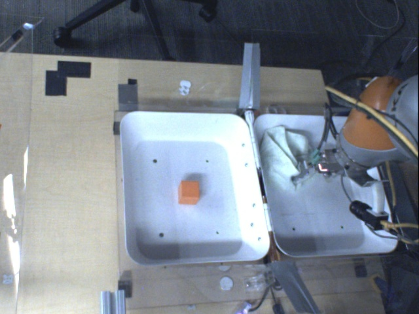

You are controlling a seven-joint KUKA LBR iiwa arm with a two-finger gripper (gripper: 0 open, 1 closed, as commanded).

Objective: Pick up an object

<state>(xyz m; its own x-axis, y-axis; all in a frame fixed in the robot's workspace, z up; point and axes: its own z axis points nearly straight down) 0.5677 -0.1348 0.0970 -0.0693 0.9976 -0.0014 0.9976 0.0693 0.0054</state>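
Observation:
An orange cube (189,192) lies near the middle of the left bin (137,175). A crumpled white cloth (283,149) lies in the upper left part of the right bin (327,234). My gripper (305,170) is low over the right bin, right at the cloth's lower right edge, where the fabric bunches up against it. The arm's orange band (370,120) sits above and to the right of the gripper. Whether the cloth is gripped cannot be made out.
A metal divider post (251,77) stands between the two bins at the back. Cables (370,214) hang over the right bin's right side. Black tape marks (65,76) lie on the wooden bench at the far left. An office chair base (141,5) is on the floor behind.

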